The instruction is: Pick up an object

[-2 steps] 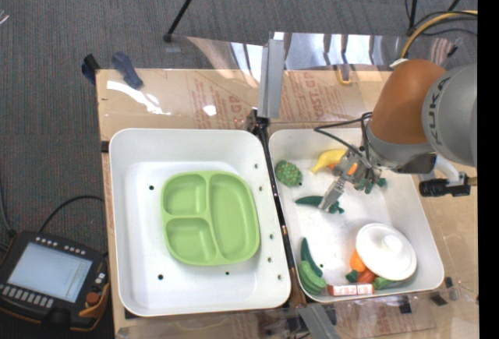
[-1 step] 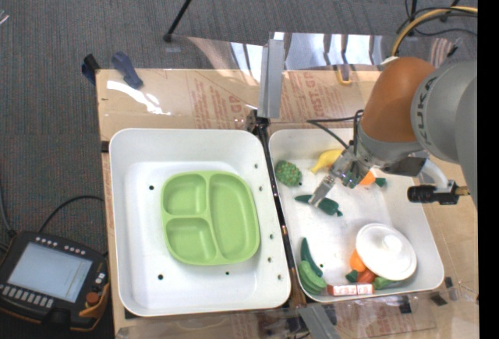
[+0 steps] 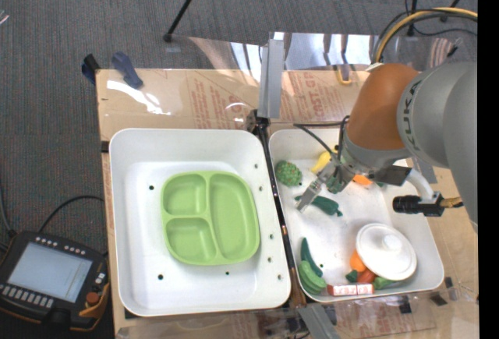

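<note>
My gripper (image 3: 310, 194) reaches down into the right bin (image 3: 425, 232) from the orange-banded wrist, pointing toward the bin's left side. Its tip sits just above and left of a dark green toy vegetable (image 3: 327, 206) lying on the bin floor. A bumpy green ball (image 3: 288, 172) rests a little to the upper left of the tip. A yellow piece (image 3: 321, 164) and an orange piece (image 3: 362, 181) peek out from under the wrist.
A white lidded bowl (image 3: 385, 250) stands at the right bin's front, with green pods (image 3: 311, 271), an orange carrot piece (image 3: 357, 262) and a red-and-white item (image 3: 348, 290) around it. The left bin (image 3: 132, 174) holds a green divided plate (image 3: 210, 217). A pendant (image 3: 51, 275) lies at lower left.
</note>
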Available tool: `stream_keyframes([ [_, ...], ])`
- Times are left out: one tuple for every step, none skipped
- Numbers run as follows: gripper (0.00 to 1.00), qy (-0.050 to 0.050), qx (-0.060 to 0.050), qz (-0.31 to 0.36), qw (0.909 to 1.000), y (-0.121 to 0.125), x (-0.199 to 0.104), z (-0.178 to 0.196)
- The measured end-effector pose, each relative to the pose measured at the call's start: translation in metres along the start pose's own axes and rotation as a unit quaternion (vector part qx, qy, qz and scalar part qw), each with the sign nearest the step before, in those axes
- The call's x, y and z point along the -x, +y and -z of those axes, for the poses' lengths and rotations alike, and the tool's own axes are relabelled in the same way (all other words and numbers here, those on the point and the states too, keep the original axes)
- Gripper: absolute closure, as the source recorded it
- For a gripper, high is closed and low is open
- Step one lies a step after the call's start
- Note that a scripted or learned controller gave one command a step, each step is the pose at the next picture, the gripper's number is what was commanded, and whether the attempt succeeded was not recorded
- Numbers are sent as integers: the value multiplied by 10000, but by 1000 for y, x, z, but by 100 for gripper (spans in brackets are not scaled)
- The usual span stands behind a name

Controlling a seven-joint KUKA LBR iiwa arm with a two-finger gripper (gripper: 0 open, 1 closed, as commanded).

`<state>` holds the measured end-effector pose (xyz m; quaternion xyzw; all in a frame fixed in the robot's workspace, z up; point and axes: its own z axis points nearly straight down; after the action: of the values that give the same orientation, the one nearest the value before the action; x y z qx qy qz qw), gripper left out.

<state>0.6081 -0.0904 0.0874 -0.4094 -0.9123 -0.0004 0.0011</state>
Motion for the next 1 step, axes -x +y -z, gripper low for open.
stream_keyframes([
  [100,-5,-2,29,10000,1,0,10],
])
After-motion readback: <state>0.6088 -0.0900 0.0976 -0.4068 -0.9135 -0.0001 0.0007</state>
